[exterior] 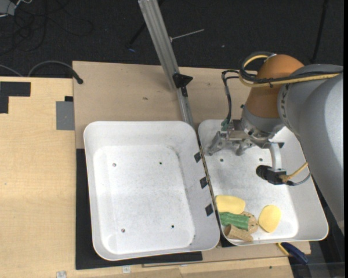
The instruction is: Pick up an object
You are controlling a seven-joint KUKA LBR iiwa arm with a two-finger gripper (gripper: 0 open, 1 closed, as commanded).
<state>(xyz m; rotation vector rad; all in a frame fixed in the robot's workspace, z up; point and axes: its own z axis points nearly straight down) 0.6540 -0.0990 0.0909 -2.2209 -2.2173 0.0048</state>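
My fingers (229,142) hang spread over the right bin (313,227) — holding nothing — so I should centre over the yellow piece (230,204) before closing.

We're in a robotics lab here: a plain plywood bench (133,91) carrying two shallow white plastic bins (104,138), a slanted aluminium mounting rail (162,45), loose black cables (58,7) on dark floor, big grey industrial arm (319,109) reaching in

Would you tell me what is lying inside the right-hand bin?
The right bin holds two yellow pieces, a green piece and a tan piece. The arm covers its far corner.
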